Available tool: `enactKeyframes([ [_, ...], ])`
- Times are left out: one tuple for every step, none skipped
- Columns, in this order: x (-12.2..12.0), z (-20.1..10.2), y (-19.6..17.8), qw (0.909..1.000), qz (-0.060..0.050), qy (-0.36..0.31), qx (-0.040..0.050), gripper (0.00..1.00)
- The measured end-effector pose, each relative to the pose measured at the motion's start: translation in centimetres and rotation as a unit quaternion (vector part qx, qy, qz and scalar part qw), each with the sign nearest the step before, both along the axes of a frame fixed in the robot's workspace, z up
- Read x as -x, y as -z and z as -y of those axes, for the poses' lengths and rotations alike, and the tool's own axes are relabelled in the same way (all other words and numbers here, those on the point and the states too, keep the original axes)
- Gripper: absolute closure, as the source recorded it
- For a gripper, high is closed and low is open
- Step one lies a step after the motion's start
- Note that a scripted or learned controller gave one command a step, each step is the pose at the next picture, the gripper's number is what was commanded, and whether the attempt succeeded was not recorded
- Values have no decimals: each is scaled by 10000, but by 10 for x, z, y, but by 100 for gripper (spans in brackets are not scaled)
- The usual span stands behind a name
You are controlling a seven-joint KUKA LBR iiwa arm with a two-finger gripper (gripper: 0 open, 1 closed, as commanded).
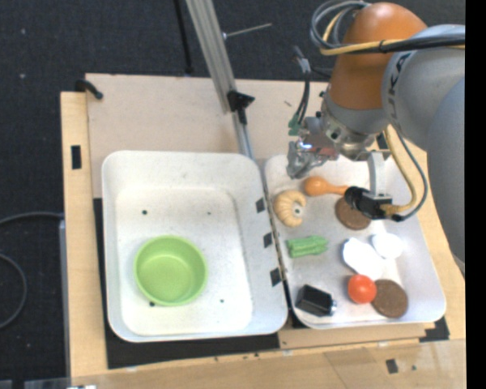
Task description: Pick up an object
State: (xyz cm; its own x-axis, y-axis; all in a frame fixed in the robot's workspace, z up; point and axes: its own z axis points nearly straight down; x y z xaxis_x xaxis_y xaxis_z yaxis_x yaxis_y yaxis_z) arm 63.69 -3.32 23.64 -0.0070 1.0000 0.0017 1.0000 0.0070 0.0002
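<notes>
My gripper [300,165] hangs over the far left corner of the right bin [425,259], above its back rim. Just below it in that bin lie a beige ribbed shell-like piece [290,206] and an orange gourd-shaped toy [320,187]. Nothing shows in the gripper. Further forward in the same bin are a green block [307,246], a black block [314,301], a red ball [361,288], two white pieces [360,255] and two brown discs [352,215], [390,297].
The left bin [121,177] holds a green bowl [171,270] near its front left. A slanted metal rail [215,51] runs from the top of the view down to the gap between the bins. The grey arm [421,79] reaches in over the right bin's far side.
</notes>
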Motion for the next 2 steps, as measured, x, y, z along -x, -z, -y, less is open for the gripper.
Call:
enactKeyframes([
  [-14, -45, -10, 10000, 3, 21, 7, 100],
  [-32, -98, -5, 10000, 6, -1, 3, 100],
])
